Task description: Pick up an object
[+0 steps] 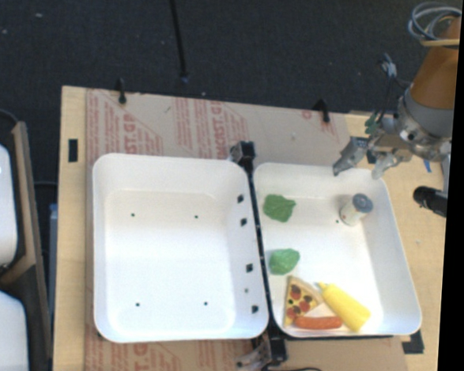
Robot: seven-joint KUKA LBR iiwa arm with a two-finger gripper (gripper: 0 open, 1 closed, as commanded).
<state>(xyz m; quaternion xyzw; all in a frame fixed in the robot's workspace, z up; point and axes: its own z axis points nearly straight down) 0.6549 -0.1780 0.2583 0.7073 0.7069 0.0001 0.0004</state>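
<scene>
Pizza slice toy sits at the right bin's front, well apart from the open, empty end effector over its back rim.

We count six objects, all in the right bin. Grey-capped white cylinder near the far right corner. Two green lumps along the left wall. Pizza slice, yellow piece and orange-red sausage cluster touching at the near edge.
</scene>
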